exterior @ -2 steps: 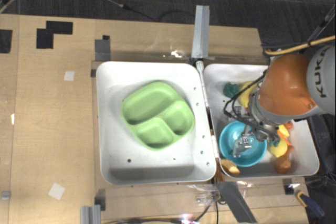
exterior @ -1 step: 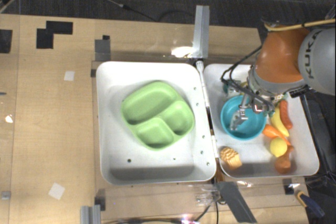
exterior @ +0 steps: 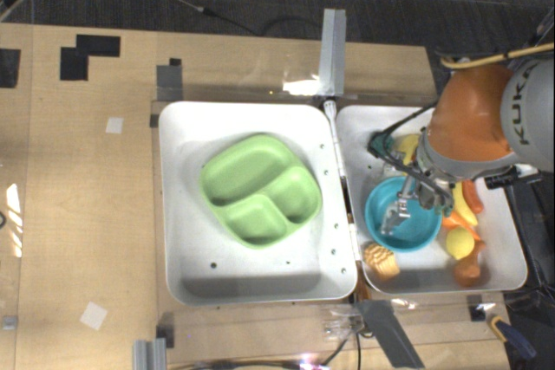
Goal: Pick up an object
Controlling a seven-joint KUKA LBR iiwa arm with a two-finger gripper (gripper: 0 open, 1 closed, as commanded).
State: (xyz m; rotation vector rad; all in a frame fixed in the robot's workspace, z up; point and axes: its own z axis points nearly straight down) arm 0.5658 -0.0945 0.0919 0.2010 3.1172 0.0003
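Observation:
My gripper [exterior: 397, 217] reaches down into the right bin [exterior: 355, 134], its metal fingers over the inside of a blue bowl [exterior: 401, 221]. Nothing shows between the fingers. Beside the bowl lie a brownish muffin-like toy [exterior: 380, 259] at the front, a yellow lemon-like piece [exterior: 460, 243] and orange pieces [exterior: 469, 202] on the right, and a yellow and dark green object [exterior: 395, 148] behind, partly hidden by the orange wrist band [exterior: 473, 113].
The left bin [exterior: 182, 273] holds a green divided plate [exterior: 260, 188], tilted across its middle. A grey post [exterior: 333, 52] stands behind the wall between the bins. Wooden bench surface [exterior: 78, 212] spreads to the left.

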